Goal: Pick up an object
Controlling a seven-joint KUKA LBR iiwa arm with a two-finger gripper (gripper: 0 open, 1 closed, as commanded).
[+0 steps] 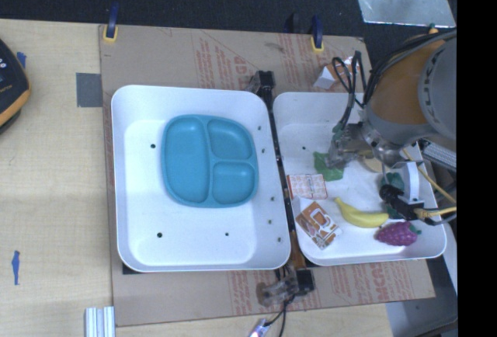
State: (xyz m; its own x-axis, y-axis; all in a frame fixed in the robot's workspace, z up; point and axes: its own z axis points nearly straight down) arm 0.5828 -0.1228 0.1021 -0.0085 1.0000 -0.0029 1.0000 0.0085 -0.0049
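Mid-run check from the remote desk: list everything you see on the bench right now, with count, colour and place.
Left bin: one, white, left half of the cardboard.
Divided plate: one, light blue, in the left bin, three compartments.
Right bin: one, white, beside the left bin.
Banana: one, yellow, right bin, near side.
Grapes: one bunch, purple, right bin, right of the banana.
Small carton: one, white and red, right bin, by its left wall.
Snack packet: one, orange and white, below the carton.
Green item: one, under the claw, kind unclear.
Arm: one, grey and orange, from the right.
Claw: one, low over the green item.
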